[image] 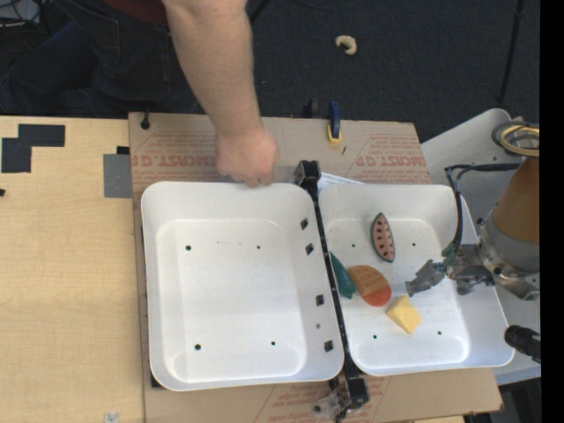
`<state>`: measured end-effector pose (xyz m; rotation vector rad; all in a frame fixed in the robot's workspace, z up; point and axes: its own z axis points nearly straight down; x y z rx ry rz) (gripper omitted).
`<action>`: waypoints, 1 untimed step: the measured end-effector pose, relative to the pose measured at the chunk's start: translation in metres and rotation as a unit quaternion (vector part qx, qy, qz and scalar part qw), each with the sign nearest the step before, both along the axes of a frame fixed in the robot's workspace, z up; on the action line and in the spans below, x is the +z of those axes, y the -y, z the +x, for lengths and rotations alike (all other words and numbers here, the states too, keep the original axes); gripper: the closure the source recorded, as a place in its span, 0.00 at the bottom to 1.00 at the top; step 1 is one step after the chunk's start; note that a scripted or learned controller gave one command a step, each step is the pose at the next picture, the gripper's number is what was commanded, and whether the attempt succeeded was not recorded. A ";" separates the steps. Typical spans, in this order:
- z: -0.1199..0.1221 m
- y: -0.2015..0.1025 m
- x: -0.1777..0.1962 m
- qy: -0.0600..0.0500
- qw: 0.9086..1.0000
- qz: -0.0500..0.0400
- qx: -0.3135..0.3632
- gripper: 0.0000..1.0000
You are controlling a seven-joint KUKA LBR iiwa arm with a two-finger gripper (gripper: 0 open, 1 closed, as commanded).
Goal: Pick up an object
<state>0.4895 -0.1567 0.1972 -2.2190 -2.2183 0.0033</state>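
Over the right bin [445,352] — hand [421,282] beside yellow block [404,315], its grip state impossible to tell.

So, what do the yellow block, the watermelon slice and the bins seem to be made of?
The yellow block looks like foam or soft plastic: matte, evenly coloured, with blunt edges. The watermelon slice seems to be moulded plastic, a toy, since its red face with dark seeds looks painted and smooth. The right bin and the left bin look like thin white plastic, slightly glossy, with rounded rims.
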 end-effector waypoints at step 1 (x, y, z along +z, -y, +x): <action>0.048 0.008 -0.072 0.000 1.000 0.000 0.003 0.00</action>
